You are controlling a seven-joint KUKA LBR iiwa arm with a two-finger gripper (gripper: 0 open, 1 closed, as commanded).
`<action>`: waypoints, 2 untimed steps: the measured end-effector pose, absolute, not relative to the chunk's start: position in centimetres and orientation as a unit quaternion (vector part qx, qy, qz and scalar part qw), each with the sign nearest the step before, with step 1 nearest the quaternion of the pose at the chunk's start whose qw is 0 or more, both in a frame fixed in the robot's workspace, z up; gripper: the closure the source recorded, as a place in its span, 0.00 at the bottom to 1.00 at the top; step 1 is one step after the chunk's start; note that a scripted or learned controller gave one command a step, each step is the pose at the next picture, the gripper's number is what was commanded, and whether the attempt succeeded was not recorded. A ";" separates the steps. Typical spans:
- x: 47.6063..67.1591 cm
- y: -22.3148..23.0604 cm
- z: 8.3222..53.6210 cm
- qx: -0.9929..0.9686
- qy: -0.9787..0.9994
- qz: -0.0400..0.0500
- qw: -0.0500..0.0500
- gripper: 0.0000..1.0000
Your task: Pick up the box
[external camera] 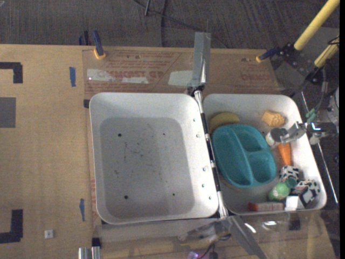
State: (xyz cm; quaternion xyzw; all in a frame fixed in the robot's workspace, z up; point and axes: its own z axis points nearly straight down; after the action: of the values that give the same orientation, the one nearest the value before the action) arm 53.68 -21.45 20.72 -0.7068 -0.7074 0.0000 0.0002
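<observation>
I saw the box (266, 206) lying at the right bin's (308, 140) front wall, crowded by a teal tray (245, 156), carrot (284, 154) and green ball (280, 191); gripper (294, 132) hovered above, grip unreadable

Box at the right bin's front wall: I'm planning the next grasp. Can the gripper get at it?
Probably yes: the box lies uncovered on top, though the bin wall and green ball crowd it.
</observation>
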 end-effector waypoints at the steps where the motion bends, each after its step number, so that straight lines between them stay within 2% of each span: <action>1: 48.0 -22.4 26.6 -0.739 -0.674 0.000 -0.001 0.00; 2: 48.1 -22.4 27.6 -0.739 -0.674 0.000 -0.002 1.00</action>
State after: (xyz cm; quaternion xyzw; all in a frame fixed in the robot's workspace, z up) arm 48.10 -22.38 27.65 -0.7390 -0.6737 -0.0005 -0.0022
